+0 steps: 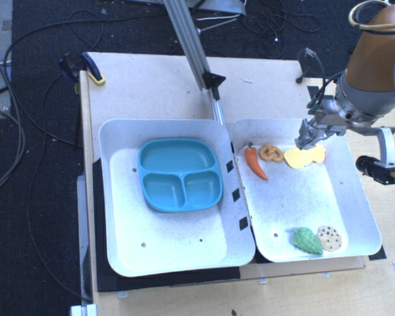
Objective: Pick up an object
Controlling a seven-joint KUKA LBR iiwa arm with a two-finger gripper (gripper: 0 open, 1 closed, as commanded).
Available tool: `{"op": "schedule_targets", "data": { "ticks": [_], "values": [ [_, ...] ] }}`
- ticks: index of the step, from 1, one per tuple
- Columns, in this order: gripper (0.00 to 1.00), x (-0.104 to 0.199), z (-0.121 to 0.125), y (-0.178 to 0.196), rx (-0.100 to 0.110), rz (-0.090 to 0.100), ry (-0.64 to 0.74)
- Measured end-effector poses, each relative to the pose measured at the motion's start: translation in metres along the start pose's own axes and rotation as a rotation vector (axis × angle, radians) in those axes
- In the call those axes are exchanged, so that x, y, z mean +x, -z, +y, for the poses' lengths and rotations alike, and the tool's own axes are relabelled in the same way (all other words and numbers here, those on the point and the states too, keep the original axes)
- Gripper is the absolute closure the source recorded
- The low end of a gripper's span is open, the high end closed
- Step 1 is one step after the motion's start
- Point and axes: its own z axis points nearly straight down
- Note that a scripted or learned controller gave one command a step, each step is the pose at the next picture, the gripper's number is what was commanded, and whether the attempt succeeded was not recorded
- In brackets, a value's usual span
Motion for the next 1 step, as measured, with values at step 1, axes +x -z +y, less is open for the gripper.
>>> {"op": "schedule_targets", "data": {
  "ticks": [1],
  "values": [
    [1.0,0.0472,0.0073,0.004,-0.001,0.0,0.001]
  ]
}}
